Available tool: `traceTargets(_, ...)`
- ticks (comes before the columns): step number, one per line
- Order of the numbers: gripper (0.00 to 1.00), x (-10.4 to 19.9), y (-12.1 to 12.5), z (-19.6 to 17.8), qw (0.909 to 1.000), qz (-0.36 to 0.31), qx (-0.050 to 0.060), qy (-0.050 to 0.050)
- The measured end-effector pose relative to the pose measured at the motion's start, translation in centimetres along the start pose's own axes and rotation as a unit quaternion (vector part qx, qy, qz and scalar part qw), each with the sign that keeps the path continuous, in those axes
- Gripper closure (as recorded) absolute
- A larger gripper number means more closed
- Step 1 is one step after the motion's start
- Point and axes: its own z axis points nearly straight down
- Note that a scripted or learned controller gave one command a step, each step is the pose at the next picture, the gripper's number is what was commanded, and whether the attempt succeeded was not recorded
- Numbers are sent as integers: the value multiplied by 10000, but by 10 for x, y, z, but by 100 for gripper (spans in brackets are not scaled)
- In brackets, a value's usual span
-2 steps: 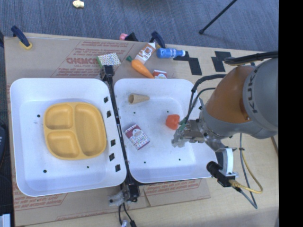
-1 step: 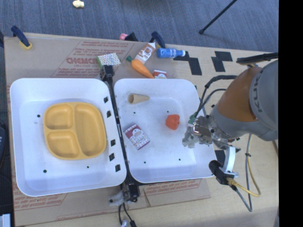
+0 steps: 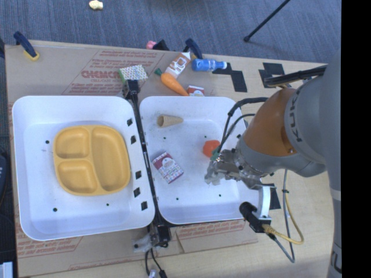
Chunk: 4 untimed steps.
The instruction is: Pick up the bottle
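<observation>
Two bottles lie on the bench behind the right bin: a white one with an orange label [image 3: 178, 64] and a blue one with a white cap [image 3: 207, 65]. My gripper [image 3: 217, 171] is down inside the right bin [image 3: 191, 210], near its right side, far in front of both bottles. Just behind the gripper sits a small orange-red object [image 3: 210, 148], partly hidden by cables. The grey wrist and orange band cover the bin's right wall.
The right bin also holds a tan cone [image 3: 169, 120] and a red-and-white packet [image 3: 167, 167]. A yellow divided plate [image 3: 91, 159] lies in the left bin [image 3: 29, 213]. A carrot [image 3: 173, 84], a small red box [image 3: 196, 90] and a green patterned packet [image 3: 133, 73] lie near the bottles.
</observation>
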Motion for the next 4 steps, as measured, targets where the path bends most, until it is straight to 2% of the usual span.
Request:
traceTargets(1,100,-1,0,-73,9983,577,-11,-3)
traceTargets(2,100,16,-4,9,9961,879,7,-1)
traceTargets(3,100,-9,2,-59,9852,1713,-8,2)
traceTargets(4,100,-20,4,-29,9848,1738,4,-3)
